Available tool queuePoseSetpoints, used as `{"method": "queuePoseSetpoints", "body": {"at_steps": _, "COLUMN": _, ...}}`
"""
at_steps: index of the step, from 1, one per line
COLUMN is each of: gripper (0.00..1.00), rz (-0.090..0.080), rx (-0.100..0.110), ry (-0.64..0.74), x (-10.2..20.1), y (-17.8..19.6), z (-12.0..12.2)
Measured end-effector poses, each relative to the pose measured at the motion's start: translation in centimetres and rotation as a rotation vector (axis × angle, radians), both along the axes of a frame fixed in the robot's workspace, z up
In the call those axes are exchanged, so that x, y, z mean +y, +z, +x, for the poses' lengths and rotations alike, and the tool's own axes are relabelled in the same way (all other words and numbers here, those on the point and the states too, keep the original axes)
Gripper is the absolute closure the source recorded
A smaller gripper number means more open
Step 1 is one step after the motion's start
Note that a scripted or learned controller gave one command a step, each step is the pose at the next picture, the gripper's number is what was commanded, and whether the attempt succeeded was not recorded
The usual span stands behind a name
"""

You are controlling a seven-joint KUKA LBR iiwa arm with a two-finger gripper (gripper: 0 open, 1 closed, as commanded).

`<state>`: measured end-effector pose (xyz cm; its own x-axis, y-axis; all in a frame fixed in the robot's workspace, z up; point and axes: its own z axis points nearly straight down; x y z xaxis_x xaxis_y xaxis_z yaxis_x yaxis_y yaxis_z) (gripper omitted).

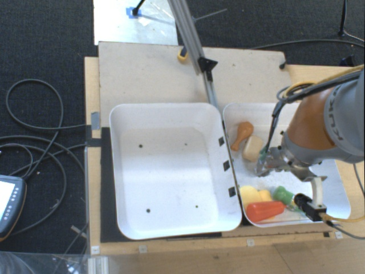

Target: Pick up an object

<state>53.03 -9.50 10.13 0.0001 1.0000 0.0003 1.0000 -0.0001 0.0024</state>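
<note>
camera view: the arm (319, 124) reaches in from the right over the right bin (342, 194), its tool (263, 167) lowered near the bin's middle. whether the tool is released or clenched cannot be told from here. nothing is seen held in it. the pale block (252, 148) lies just far-left of the tool, nearest of all; the brown drumstick-shaped piece (242, 135) sits just beyond it, long axis running near-left to far-right. the yellow piece (255, 195), red piece (265, 210) and green piece (283, 195) lie on the near side, a little apart from the tool. judged target: the pale block.
</note>
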Motion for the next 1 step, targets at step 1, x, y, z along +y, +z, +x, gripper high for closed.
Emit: {"method": "queuePoseSetpoints", "body": {"at_steps": 1, "gripper": 1.0, "rz": -0.001, "rx": -0.003, "ry": 0.002, "x": -0.76, "y": 4.59, "z": 0.3}}
